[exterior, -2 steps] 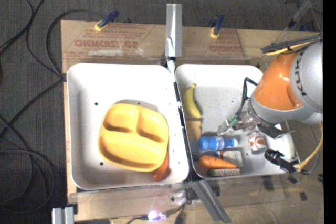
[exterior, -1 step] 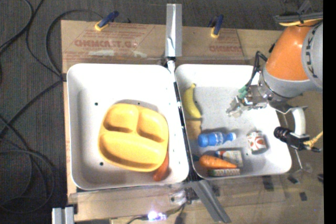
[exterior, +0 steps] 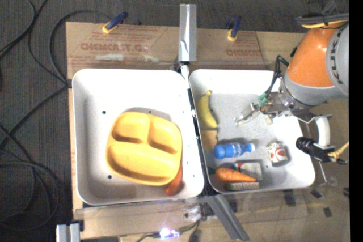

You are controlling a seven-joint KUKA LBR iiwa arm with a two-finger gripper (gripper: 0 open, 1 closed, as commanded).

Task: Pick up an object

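A: What lies nearest the camera in the right bin?

B: At about 6 o'clock in that bin, a carrot lies on its side, long axis running 9 to 3, thick end toward 9. Just behind it, touching or nearly so, is a small flat packet, too small to read.

A: And above those?

B: A blue bottle lies on its side, also along 9 to 3, with its clear end toward 3. At 3 o'clock from it, apart, sits a small red-and-white carton.

A: The banana?

B: The banana hugs the bin's left wall, long axis 12 to 6, curving slightly, one tip toward 12.

A: Where is the gripper?

B: The gripper hovers over bare bin floor at the bin's centre, pointing toward 8 o'clock, at 3 o'clock from the banana and well apart from it. Nothing sits between its fingers; whether they are apart or together I cannot tell. The arm comes in from 3 o'clock.

A: And the left bin?

B: A yellow tray with compartments fills its middle, and an orange thing pokes out from under the tray's 5 o'clock edge.

A: Farthest back?

B: Two clamps on the cardboard's far edge.
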